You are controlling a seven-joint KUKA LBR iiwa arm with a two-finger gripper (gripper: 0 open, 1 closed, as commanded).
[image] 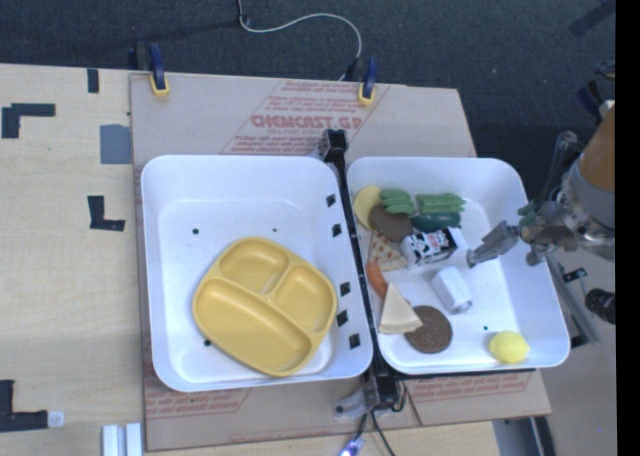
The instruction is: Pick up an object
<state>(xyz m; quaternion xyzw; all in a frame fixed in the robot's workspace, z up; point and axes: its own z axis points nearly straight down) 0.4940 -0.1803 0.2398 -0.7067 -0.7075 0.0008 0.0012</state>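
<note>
The right white bin (515,184) holds several small objects: green pieces (438,207), a brown lump (390,223), a black-and-white carton (433,242), a white cylinder (452,290), a pale wedge (398,312), a brown disc (432,329), an orange piece (377,278) and a yellow ball (509,346). My gripper (505,231) hangs over the bin's right side, above and right of the white cylinder. It is open with nothing between its fingers. The grey arm (590,209) enters from the right edge.
The left white bin (165,194) holds a yellow divided plate (265,305). Both bins rest on a cardboard sheet (290,119) held by two clamps at the back. A black divider strip (345,234) runs between the bins.
</note>
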